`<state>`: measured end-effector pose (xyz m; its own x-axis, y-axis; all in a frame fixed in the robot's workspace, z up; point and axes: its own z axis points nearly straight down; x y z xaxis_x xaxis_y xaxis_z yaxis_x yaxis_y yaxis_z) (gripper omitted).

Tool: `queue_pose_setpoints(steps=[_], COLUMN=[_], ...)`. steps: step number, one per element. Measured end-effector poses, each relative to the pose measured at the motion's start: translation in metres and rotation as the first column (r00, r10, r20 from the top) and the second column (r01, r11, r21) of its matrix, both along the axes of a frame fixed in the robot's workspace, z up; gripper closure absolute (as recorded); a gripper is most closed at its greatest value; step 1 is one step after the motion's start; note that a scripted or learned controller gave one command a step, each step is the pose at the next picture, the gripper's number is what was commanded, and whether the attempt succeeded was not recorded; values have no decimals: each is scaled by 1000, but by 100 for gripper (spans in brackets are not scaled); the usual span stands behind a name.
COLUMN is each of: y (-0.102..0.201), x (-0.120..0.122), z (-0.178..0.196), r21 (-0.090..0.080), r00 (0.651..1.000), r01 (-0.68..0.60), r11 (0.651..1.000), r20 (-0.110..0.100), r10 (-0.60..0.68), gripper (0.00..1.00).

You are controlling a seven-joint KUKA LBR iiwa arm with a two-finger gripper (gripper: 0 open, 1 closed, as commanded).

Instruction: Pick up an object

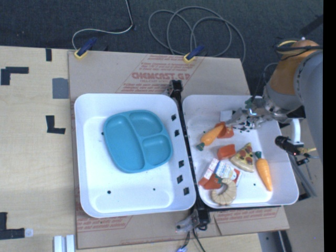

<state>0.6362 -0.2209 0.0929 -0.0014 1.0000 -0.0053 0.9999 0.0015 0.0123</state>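
The gripper (239, 121) is hanging low in the right bin (278, 101), just above the toy carrot (212, 135); whether its claw is apart or together, impossible to tell. It needs to be straddling that carrot squarely before closing.

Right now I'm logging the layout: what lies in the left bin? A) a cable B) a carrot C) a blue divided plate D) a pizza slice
C: the blue plate lies alone in the left bin, while the carrot and pizza slice lie in the right bin.
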Motion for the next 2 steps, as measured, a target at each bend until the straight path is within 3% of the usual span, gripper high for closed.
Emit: queue_pose_setpoints(steps=[1,2], y=[25,23], x=[24,23], z=[-2,9], r21=[-5,-8], r00=[998,998], r01=[-1,-4], r11=[1000,1000], r20=[-59,-69], r10=[1,3], gripper=[0,100])
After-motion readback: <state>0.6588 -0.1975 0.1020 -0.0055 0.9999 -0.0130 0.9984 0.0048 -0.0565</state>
